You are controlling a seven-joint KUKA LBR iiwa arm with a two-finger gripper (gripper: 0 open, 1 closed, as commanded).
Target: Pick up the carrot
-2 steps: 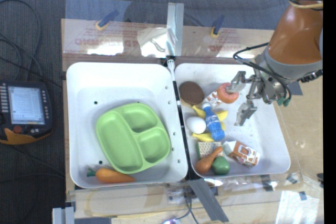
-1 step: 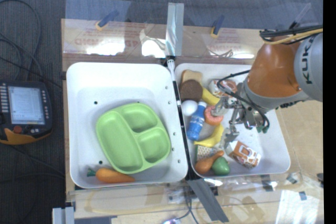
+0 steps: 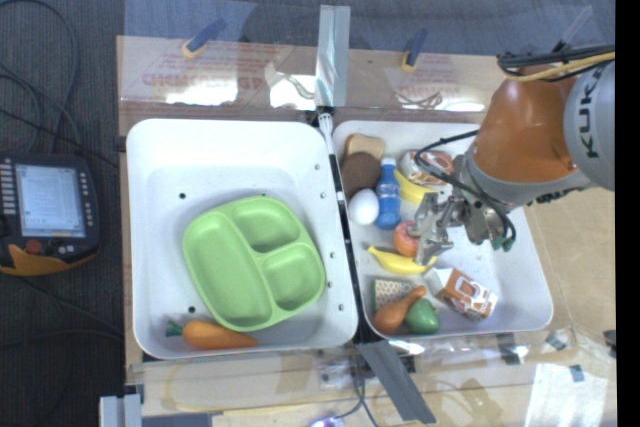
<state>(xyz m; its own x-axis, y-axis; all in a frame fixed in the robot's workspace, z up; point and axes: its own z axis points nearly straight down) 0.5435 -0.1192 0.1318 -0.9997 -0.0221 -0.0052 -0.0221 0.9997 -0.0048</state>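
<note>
The carrot [image 3: 212, 335] lies at the front edge of the left bin [image 3: 150, 175], just beside the green plate [image 3: 255, 262]. The end effector [image 3: 432, 233] hovers in the right bin [image 3: 525, 300]; its state is unclear.

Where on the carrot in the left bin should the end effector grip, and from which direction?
Probably at the thick middle of the carrot, coming straight down with the fingers closing across its width. It lies flat and lengthwise along the near wall of the left bin, green top to the left, close beside the green divided plate, so side approaches look crowded.
</note>
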